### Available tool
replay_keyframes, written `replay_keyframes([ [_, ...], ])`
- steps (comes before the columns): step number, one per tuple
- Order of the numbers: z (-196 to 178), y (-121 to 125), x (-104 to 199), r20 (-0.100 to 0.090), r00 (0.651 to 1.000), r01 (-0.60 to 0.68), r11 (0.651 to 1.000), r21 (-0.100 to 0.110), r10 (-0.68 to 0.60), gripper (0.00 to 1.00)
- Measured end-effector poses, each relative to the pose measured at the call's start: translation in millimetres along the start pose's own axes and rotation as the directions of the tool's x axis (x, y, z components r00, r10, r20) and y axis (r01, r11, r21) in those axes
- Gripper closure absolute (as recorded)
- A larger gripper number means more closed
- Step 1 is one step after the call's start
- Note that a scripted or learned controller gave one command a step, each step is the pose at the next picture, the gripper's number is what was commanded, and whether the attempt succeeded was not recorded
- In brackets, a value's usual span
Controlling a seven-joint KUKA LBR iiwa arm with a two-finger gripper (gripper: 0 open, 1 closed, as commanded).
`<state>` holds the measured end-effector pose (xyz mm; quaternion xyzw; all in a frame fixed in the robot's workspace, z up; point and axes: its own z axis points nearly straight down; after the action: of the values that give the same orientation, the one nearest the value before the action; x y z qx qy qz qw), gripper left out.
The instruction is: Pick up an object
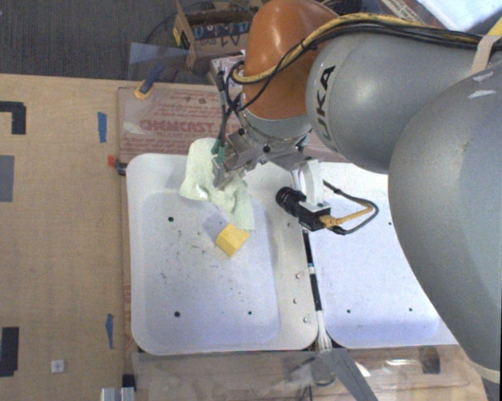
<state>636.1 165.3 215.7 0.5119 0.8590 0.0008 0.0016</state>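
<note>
Reaching down w/ gripper [227, 172] onto pale green cloth [204, 176] in left bin [148, 315]; jaws' state can't tell. Grasp step, prob. Next: close, lift straight, clear of yellow block [231, 238].

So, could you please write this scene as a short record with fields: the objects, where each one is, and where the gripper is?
object 1: pale green crumpled cloth, at the far edge of the left white bin
object 2: small yellow block, in the left bin, just near side of the cloth
gripper: over the cloth, low against it
grasp: cannot tell
right white bin: partly covered by the grey arm
</note>
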Motion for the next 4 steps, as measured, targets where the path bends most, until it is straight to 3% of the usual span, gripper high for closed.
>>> replay_keyframes([
  [1, -10.6, 1.1, 0.4, 0.002, 1.0, 0.001, 1.0, -0.004, -0.001, 1.0],
  [2, -11.3, 34.5, 0.8, 0.001, 0.905, 0.425, 0.905, -0.003, -0.425, 1.0],
  [3, 19.3, -8.2, -15.5, -0.001, 0.792, 0.61, 0.792, -0.001, -0.61, 1.0],
  [4, 116.5, -9.4, -34.8, 0.002, 0.964, 0.267, 0.964, -0.005, -0.267, 1.0],
])
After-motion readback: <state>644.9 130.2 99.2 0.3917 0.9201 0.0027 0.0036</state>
